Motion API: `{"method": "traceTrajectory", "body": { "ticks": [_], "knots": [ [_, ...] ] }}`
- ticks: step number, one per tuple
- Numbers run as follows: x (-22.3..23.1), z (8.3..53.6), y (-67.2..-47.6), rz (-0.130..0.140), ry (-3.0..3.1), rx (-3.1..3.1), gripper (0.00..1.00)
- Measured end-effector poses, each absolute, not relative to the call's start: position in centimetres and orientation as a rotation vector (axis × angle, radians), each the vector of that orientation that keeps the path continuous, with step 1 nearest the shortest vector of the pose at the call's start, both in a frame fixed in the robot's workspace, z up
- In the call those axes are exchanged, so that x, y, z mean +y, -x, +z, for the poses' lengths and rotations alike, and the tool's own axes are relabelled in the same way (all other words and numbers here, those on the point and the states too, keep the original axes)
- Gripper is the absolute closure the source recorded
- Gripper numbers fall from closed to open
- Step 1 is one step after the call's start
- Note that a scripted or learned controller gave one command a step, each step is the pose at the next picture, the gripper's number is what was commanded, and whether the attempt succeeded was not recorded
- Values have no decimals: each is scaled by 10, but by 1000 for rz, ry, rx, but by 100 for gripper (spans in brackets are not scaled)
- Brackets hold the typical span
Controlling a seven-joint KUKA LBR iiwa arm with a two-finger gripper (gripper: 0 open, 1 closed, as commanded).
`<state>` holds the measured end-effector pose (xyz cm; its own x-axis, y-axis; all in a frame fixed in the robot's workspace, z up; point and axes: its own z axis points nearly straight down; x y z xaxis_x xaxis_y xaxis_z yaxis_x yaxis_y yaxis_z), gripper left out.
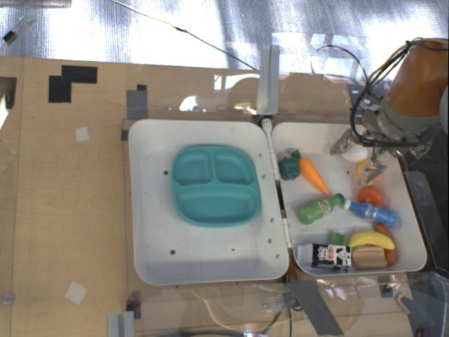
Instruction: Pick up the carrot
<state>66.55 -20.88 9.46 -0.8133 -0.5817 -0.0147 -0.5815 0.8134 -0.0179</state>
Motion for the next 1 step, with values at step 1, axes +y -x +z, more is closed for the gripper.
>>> {"method": "traceTrajectory", "body": {
  "ticks": [1],
  "knots": [
    [-102, 89, -672, -1, 695, 3054, 0]
  ]
}}
